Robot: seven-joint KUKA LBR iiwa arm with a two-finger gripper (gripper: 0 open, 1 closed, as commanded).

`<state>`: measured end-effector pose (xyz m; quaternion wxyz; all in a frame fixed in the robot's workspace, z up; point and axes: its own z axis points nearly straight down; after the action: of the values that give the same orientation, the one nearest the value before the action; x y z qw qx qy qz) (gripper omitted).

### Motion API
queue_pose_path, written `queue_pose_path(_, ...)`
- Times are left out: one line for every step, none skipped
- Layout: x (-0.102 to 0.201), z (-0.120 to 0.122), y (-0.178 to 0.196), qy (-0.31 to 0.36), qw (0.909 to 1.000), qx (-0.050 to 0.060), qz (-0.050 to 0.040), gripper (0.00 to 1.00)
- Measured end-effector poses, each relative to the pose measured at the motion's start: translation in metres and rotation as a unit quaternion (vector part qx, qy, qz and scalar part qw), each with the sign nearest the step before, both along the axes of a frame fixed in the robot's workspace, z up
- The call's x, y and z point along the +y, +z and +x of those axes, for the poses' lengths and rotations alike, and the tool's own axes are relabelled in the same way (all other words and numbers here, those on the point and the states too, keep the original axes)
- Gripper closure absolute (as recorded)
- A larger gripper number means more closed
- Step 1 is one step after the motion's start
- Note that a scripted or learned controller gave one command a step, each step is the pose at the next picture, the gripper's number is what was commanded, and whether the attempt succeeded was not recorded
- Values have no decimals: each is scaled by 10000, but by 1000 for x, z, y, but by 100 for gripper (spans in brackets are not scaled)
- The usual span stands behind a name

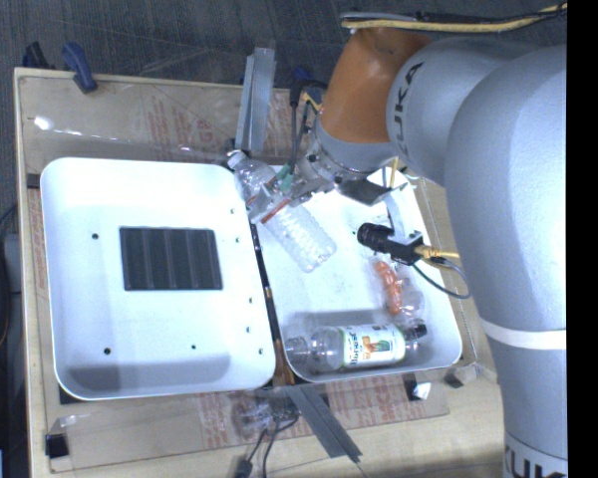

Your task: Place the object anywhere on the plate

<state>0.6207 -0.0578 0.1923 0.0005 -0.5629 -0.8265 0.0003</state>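
A: Pincer (pixel 291 179) sits at the far-left corner of the right bin (pixel 448 352), right by a clear plastic bottle (pixel 294 229) that lies tilted against the divider. Clamped or apart? Can't tell, the wrist covers it.

B: So the bottle may not be held. Plate?

A: Dark ribbed plate (pixel 170 259) in the middle of the left bin (pixel 70 197), well apart from the bottle.

B: Risks?

A: The bottle is smooth and round; if it's pinched near the cap end, I'd guess it swings or slips on the lift. It also has to clear the rims between the bins, and a snag there would likely drop it short.

B: Other clutter?

A: A labelled bottle (pixel 359 348) along the near wall and an orange packet (pixel 394 287) beside it, both out of the path.
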Motion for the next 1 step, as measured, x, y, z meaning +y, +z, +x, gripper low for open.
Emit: queue_pose_path(95,-93,-1,331,9995,13,0,100)
